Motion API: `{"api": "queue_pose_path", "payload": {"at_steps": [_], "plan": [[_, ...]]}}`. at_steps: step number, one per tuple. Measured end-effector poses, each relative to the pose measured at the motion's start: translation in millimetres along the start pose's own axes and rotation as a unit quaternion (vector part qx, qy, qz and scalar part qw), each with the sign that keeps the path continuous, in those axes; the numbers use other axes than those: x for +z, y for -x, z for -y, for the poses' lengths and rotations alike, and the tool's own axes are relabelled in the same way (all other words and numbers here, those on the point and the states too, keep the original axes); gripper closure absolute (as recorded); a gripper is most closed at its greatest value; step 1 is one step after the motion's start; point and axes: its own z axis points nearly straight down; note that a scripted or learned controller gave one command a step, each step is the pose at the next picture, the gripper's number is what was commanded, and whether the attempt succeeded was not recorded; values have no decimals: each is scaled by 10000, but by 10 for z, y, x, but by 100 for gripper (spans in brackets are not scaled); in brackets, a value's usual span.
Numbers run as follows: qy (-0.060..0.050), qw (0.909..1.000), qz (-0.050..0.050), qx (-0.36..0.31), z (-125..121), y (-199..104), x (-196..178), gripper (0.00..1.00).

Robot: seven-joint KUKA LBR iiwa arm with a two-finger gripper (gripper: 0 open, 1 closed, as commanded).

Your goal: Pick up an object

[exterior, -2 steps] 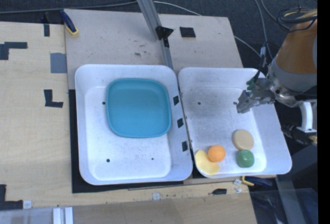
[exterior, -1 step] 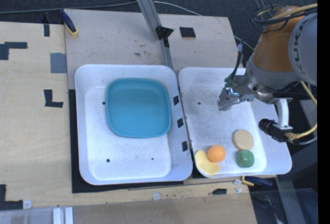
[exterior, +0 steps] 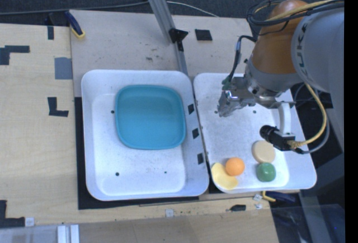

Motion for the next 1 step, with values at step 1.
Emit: {"api": "queue_pose_path", "payload": {"at_steps": [1], "plan": [[-5,10000,2,3,-184,-486,73,100]]}}
